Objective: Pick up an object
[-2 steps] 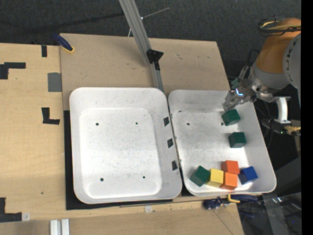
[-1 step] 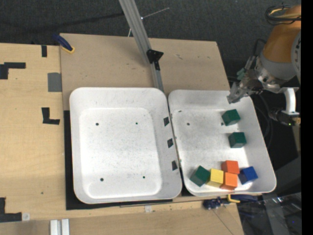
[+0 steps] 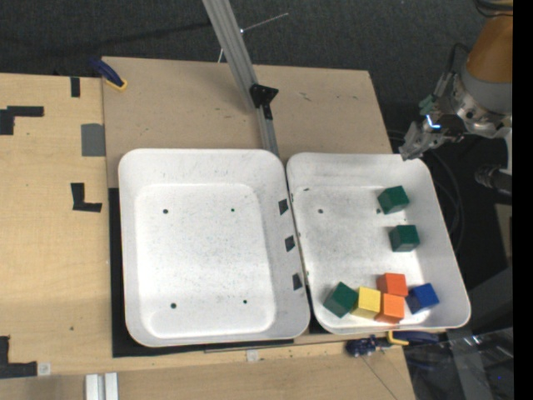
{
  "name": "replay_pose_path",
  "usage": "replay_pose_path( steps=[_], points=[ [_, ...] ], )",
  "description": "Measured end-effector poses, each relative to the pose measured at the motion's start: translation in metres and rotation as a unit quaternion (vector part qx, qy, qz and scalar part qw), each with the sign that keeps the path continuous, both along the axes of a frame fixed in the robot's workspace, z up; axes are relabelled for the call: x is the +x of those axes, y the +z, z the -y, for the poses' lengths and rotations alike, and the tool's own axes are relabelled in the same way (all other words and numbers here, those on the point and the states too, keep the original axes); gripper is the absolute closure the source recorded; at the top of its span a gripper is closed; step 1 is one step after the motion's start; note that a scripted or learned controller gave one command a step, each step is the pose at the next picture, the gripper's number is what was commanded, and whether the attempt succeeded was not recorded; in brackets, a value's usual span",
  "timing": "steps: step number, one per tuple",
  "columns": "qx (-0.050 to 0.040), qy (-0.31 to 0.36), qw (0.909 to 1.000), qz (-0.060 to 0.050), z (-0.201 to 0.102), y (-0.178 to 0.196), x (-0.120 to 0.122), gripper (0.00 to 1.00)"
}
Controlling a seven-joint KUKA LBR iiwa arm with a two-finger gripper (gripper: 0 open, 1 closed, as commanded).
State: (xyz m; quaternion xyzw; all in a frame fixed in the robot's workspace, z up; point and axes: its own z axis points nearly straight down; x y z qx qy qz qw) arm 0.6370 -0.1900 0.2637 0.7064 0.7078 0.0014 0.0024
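Observation:
The right bin [image 3: 333,223] holds several small blocks. Two green blocks [image 3: 393,199] [image 3: 404,237] lie in its right half. Along its front edge sit a dark green block [image 3: 340,299], a yellow block [image 3: 368,300], two orange blocks [image 3: 393,284] [image 3: 391,307] and a blue block [image 3: 423,297]. My gripper [image 3: 414,147] hangs at the far right, just beyond the right bin's back right corner and above it, well away from the blocks. Nothing shows between its fingers.
The left bin [image 3: 200,248] stands beside the right one. A slanted metal pole [image 3: 236,44] runs from the top down to the gap between the bins. Black clips [image 3: 289,242] line the shared rim. A wooden bench top [image 3: 50,182] surrounds both.

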Motion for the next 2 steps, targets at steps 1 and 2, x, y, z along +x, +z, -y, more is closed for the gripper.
replay_pose_path(
  steps=[1, 2],
  points=[
    [0.0012, 0.002, 1.0000, -0.003, -0.056, -0.016, 0.002, 1.00],
    [0.0017, 0.002, 1.0000, -0.003, -0.104, -0.011, 0.001, 1.00]
  ],
)
